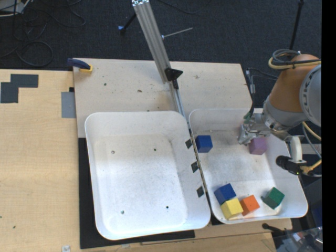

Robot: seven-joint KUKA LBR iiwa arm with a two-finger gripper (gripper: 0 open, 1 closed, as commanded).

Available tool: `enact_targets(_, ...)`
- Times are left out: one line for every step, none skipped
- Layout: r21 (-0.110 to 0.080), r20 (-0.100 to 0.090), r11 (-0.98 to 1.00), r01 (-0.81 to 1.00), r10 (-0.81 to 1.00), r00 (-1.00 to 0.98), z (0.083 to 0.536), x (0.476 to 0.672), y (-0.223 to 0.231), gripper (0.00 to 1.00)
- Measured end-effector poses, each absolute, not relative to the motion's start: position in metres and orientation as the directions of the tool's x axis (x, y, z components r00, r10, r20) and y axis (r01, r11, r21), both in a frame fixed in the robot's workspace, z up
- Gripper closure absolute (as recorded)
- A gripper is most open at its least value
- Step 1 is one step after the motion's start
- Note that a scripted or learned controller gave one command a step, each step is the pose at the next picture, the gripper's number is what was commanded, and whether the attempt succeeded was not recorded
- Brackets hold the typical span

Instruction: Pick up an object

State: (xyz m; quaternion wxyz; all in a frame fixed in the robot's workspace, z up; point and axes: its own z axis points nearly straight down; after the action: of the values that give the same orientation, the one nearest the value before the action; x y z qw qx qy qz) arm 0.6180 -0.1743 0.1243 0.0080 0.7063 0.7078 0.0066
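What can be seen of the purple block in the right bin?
The purple block is a small cube, pale violet and matte, perhaps foam or wood. It sits near the far right side of the right bin, apart from the other blocks. The claw is right at its upper left edge, partly covering it, so contact cannot be judged. Its lower faces show plainly; no marks are visible.

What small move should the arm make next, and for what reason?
Probably a short descent straight onto the purple cube. The gripper sits at its upper left edge in the right bin, and nothing shows the cube held yet.
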Motion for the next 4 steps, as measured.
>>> enact_targets(0.002,0.0,0.001,1.0,1.0,-0.001,0.169,0.625,-0.175,1.0)
enact_targets(0.003,-0.001,0.001,1.0,1.0,-0.001,0.222,0.625,-0.176,1.0)
enact_targets(-0.003,0.002,0.004,1.0,1.0,-0.004,0.232,0.609,-0.126,1.0)
enact_targets(-0.005,0.003,0.003,1.0,1.0,-0.003,0.23,0.588,-0.071,1.0)
